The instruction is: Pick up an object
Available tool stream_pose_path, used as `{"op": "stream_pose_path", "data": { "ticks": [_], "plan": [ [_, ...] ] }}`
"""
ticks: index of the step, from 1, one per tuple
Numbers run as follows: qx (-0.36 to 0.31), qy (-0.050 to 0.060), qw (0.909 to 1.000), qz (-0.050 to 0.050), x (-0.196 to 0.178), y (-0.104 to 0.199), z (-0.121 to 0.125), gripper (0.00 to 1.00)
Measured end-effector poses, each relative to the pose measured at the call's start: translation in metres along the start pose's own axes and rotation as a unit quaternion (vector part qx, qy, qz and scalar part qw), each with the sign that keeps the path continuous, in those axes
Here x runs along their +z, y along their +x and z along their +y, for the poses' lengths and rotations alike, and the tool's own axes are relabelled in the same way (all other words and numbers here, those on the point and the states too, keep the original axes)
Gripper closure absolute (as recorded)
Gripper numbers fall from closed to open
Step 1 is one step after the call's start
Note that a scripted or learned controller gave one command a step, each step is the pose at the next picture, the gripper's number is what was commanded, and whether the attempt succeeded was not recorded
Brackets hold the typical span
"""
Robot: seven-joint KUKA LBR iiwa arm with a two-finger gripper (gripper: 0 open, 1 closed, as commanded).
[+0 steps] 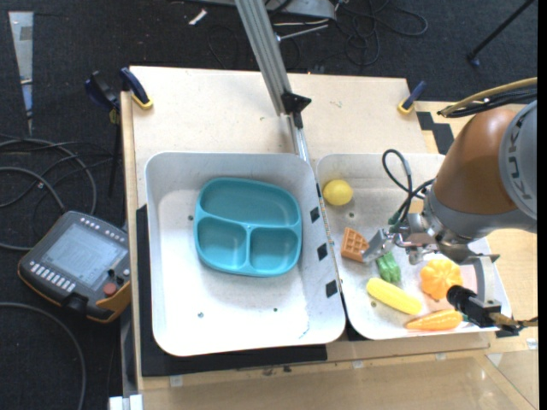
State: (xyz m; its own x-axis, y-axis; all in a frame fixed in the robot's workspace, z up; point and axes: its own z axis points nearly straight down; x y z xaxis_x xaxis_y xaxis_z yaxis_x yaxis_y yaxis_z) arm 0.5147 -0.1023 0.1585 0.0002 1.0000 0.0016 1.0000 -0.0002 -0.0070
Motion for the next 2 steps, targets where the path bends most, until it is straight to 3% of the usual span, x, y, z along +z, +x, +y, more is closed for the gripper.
{"op": "stream_pose_path", "data": {
  "ticks": [1,2],
  "plan": [
    [0.0,0.0,1.0,0.0,0.053,-0.001,0.009,0.0],
    [0.0,-0.004,1.0,-0.001,0.04,-0.002,0.011,1.0]
  ]
}}
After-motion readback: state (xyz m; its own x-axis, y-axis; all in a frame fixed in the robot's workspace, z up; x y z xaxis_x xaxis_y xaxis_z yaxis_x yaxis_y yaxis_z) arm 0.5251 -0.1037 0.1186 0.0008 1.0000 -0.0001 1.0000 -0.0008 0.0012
